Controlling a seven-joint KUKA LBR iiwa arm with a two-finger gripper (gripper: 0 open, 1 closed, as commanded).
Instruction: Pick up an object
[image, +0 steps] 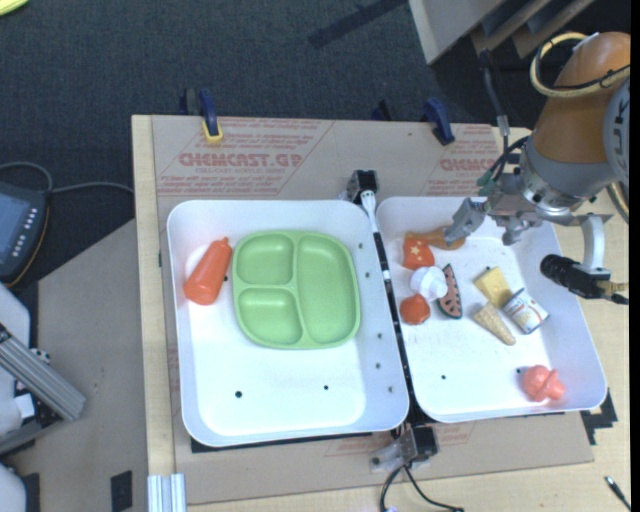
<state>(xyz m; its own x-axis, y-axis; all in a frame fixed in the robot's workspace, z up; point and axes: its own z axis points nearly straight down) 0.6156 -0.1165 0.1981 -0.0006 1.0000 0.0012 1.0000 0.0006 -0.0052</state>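
Two shallow white plastic bins sit side by side on a brown cardboard-covered bench (300, 150). The left bin (200, 390) holds a pale green three-compartment plastic plate (297, 288) near its upper middle and an orange plastic carrot-shaped bottle (207, 271) lying just beside the plate's left edge, tilted.

The right bin (570, 350) holds the loose items. An orange toy piece (418, 249) lies at upper left. Below it sits a small white rounded object (430, 283), with a red-orange round toy tomato (414, 309) just beneath. A dark watermelon-slice toy (452, 292) lies just right of the white object. Further right are a yellow block resembling cheese (492, 284), a tan cone-shaped piece (493, 322) and a small silver tin can (524, 312), grouped close together. A pink-red rounded toy (541, 382) rests alone near the lower right corner.

The grey arm with orange band (585, 80) enters from the right. Its two-finger gripper (487, 222) hangs over the upper part of the right bin, above and right of the orange toy piece. The two fingers (463, 222) stand apart, with nothing seen between them. No item is lifted; all lie on the bin floors.
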